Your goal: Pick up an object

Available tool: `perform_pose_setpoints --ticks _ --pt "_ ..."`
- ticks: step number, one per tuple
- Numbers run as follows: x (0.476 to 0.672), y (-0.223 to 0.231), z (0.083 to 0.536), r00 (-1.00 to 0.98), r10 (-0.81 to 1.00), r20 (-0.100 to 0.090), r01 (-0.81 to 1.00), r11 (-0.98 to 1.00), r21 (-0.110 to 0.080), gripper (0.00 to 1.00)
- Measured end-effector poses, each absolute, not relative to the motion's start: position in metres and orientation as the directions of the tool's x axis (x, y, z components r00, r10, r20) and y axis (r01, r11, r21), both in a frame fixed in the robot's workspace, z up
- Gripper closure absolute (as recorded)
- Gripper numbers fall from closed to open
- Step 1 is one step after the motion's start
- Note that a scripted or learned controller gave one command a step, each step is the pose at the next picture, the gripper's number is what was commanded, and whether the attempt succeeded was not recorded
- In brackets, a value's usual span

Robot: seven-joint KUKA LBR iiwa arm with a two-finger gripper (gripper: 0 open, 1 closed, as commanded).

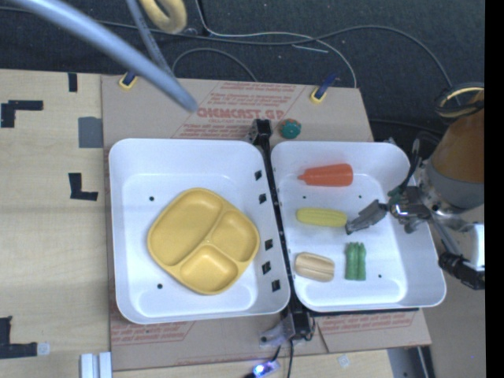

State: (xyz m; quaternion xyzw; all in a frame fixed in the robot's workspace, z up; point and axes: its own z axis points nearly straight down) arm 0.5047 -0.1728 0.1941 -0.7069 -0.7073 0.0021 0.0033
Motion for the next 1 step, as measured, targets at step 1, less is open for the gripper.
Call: perform_pose_setpoints --ticks 1 --pt "0.5111 -0.1779 0.1421 -0.001 1.000 0.001 1.000 0.001 -0.007 0.00"
